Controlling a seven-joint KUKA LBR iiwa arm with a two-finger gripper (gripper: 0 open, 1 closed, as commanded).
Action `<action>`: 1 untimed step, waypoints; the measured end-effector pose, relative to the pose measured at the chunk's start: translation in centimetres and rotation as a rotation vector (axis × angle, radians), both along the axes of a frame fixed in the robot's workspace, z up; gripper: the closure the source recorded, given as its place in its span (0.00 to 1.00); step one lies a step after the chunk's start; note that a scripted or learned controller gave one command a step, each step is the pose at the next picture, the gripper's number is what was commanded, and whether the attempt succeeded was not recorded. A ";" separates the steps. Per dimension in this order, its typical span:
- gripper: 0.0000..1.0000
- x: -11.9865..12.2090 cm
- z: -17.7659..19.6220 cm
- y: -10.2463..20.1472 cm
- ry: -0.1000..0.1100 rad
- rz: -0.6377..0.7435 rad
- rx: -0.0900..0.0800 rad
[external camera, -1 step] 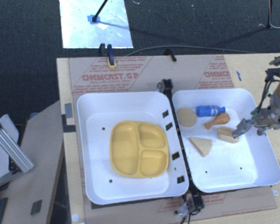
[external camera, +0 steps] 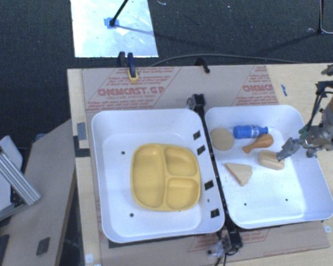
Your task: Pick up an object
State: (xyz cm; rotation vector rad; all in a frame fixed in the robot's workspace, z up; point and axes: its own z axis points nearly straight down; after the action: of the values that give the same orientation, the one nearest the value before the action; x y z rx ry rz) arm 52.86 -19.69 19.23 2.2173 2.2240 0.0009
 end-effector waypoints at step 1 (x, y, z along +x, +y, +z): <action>0.00 0.6 -4.3 0.0 0.001 -0.001 0.000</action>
State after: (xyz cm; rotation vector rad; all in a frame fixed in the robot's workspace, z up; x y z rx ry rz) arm 53.44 -19.72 14.95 2.2193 2.2239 -0.0003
